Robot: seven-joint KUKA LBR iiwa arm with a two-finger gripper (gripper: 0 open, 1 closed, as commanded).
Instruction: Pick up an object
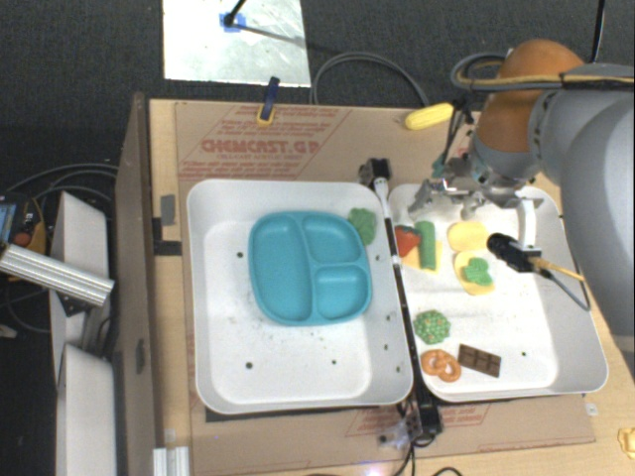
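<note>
Over the right bin [571, 365], arm [585, 127] bent low, tool [458, 194] above toy food

Blue plate [308, 268], white bins [223, 365]

The light is bright and even, coming from above. My two shallow white plastic bins [228, 365] shine almost too white, and small things in them cast only short soft shadows. A shiny silver sheet [236, 28] at the top glares. The dark floor stays dim. My big grey arm [595, 137] looks blurry up close, and the whole picture is a bit grainy
</note>
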